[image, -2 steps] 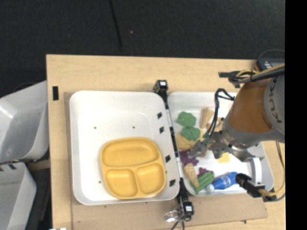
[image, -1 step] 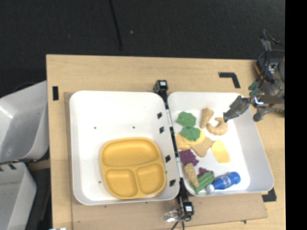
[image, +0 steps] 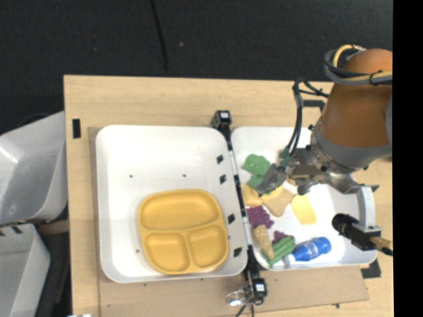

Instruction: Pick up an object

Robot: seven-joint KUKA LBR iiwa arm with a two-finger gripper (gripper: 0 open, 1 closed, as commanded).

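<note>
The right bin (image: 264, 139) holds a heap of small play-food items: a green leafy piece (image: 255, 164), a tan toast-like piece (image: 279, 202), a yellow block (image: 303, 210), purple grapes (image: 258, 215), a green pod (image: 282, 248) and a blue bottle (image: 310, 249). My gripper (image: 283, 176) hangs low over the heap, between the green leafy piece and the tan piece. Its dark fingers blend with the items below.
The left bin (image: 119, 177) holds a yellow three-compartment tray (image: 182, 230). The arm's orange and grey body (image: 353, 111) covers the right bin's back right corner. A black clamp (image: 221, 119) sits on the divider between the bins.
</note>
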